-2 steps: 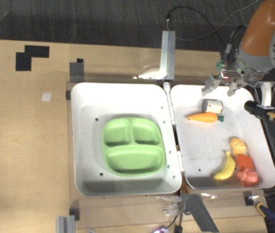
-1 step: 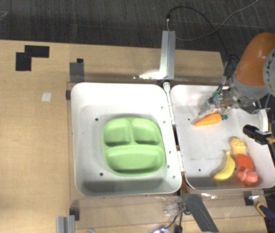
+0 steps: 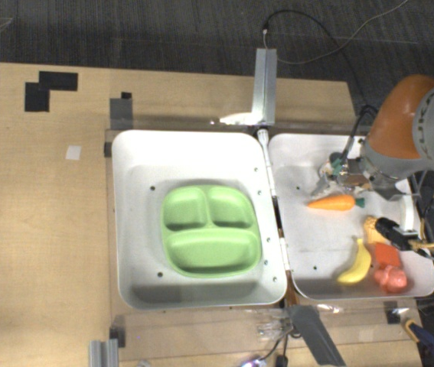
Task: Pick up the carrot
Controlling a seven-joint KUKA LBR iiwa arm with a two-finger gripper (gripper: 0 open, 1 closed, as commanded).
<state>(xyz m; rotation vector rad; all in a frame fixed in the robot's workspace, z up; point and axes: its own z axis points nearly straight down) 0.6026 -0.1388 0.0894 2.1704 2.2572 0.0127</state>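
Front of right bin [image 3: 308, 281]: banana [image 3: 357, 264] & red/pink items [image 3: 389, 270]. Carrot [image 3: 331, 202] lay flat mid-bin, tip pointing left. Gripper [image 3: 343, 176] sat just above it, close; finger state can't tell, nothing visibly held. Green tray [image 3: 210, 230] in left bin [image 3: 136, 205].

Even, diffuse overhead light; scene moderately bright, no hard spotlight. White bins [image 3: 201, 147] near overexposed, surface detail washed out along flat floors. Soft grey shading along inner walls of left bin, darkest at near edge. Faint soft shadow under green tray [image 3: 210, 230] and under carrot [image 3: 331, 202]. Dark floor strip at top underexposed, texture barely readable. Overall sharpness low, compression softness throughout; gripper [image 3: 342, 173] area smeared, fine parts unclear. Arm at right edge slightly blurred.
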